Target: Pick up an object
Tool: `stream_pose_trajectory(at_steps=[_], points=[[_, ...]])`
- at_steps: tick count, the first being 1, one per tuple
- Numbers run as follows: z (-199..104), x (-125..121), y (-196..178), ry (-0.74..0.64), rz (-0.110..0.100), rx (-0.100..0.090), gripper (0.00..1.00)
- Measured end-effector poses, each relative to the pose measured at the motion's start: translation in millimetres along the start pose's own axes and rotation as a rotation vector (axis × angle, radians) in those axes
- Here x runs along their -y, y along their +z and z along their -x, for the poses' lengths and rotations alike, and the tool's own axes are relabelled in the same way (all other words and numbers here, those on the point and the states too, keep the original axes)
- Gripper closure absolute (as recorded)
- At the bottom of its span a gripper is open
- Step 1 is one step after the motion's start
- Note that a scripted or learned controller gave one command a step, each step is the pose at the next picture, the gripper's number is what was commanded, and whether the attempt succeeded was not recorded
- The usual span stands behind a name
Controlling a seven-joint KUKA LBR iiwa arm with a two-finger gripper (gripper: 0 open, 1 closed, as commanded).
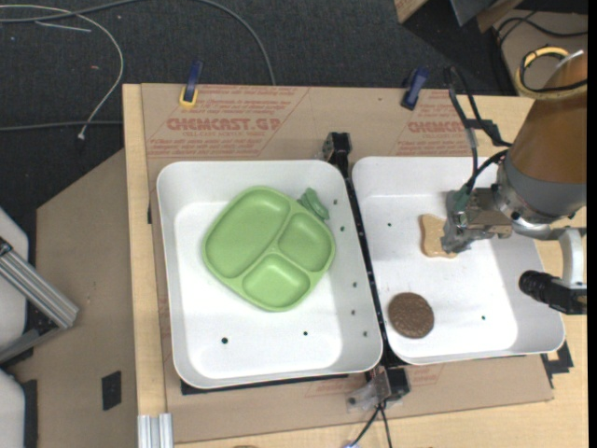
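Green divided plate [269, 247] in left bin [177, 278], pincer [454, 236] over tan piece [432, 237]

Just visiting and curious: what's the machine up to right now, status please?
End effector low in right bin, at tan piece. Grip unconfirmed. Brown cookie lies apart, nearer the front. Green plate in left bin, out of the way.

The arm enters from the right edge of the frame, in its upper right part. Its orange band [552, 119] fills the corner there, and below it the grey wrist section [550, 194] narrows downward. From the wrist the gripper [455, 236] reaches toward the left, low and slightly angled down, ending right of the frame's centre. Dark cables [476, 143] run from above along the arm to the gripper body. Whether the jaws are apart or together is unclear.
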State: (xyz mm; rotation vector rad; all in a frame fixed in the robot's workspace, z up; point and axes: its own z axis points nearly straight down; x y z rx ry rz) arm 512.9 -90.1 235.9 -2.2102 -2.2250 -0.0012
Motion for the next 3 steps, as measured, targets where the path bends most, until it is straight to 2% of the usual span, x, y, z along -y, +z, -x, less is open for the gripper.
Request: stream_pose_trajectory(at_steps=[2,3], points=[[-89.8,1.2,11.6,0.001,0.000,0.002,1.00],[-144.3,-0.2,1.6,0.000,0.004,0.002,1.00]])
